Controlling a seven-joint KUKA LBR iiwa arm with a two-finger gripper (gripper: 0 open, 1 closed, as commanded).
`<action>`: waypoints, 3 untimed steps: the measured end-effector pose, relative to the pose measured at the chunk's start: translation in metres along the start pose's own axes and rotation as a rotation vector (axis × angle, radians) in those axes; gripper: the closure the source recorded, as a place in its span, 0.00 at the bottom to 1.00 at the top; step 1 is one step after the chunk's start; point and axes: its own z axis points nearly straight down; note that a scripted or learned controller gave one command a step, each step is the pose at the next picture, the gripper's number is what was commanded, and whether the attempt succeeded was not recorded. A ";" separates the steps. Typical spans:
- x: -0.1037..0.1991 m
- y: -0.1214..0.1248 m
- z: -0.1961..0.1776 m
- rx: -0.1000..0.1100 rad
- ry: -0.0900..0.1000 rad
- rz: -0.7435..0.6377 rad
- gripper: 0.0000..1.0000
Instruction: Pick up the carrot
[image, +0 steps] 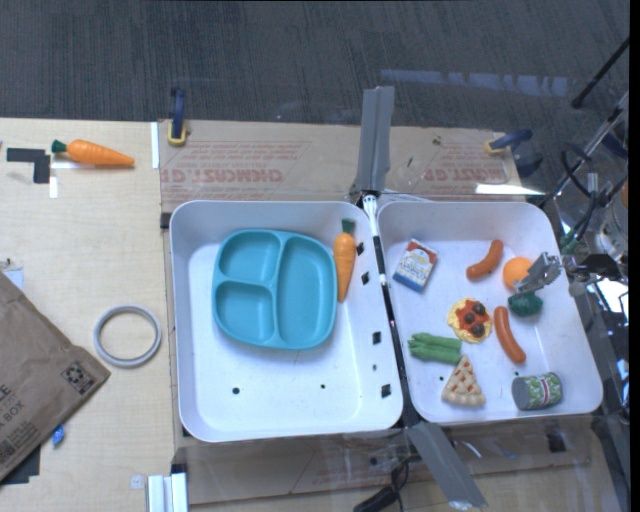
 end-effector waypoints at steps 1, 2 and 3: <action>-0.018 0.055 0.115 -0.006 0.005 -0.035 0.00; -0.019 0.094 0.125 -0.004 0.004 -0.208 0.00; -0.020 0.094 0.116 -0.006 -0.002 -0.209 1.00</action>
